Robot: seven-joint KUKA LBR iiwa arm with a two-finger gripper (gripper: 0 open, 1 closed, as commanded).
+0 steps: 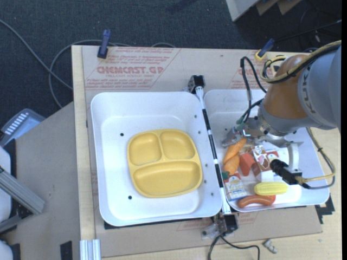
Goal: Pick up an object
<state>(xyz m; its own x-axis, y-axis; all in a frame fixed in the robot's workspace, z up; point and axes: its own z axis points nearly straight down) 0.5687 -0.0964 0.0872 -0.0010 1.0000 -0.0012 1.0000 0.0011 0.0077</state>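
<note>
The right bin (227,99) holds a pile of toy food: an orange carrot (231,157), a small red block (246,164), a yellow corn cob (270,188), a red sausage (256,201) and a printed packet (235,187). My gripper (248,136) hangs low over the bin's middle, just above and to the right of the carrot's upper end. The grey and orange wrist (287,99) covers the back of the bin and hides the fingertips.
A yellow three-compartment plate (162,162) lies in the left bin (108,145). A black bar (209,140) runs along the divide between the two bins. Cables (252,77) loop behind the wrist. A blue clip (103,43) sits at the board's back left corner.
</note>
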